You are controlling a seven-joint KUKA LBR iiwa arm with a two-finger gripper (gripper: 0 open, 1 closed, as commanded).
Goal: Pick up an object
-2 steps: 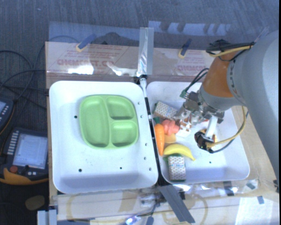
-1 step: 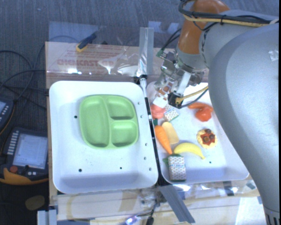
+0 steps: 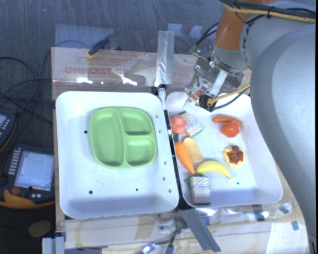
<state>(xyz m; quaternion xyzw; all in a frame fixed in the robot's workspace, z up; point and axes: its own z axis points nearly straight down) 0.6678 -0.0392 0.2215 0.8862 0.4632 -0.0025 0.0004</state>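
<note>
My gripper [image 3: 200, 100] hangs over the far left part of the right bin [image 3: 265, 168], with nothing visibly between its fingers. Just below it lie a pink round piece [image 3: 177, 124] and a small patterned packet [image 3: 193, 124]. Farther forward are an orange carrot [image 3: 184, 156], a pale beige piece [image 3: 193, 148], a yellow banana [image 3: 214, 168] and a patterned can [image 3: 200, 189]. A red pepper [image 3: 228, 125] and a small pizza-like piece [image 3: 233, 155] lie toward the right side of the bin.
The left bin [image 3: 74, 189] holds a green divided plate [image 3: 123, 136]. A clear barrier and cardboard stand behind the bins. Cables and a teach pendant [image 3: 26, 173] lie off the bench at left. The large grey arm fills the upper right.
</note>
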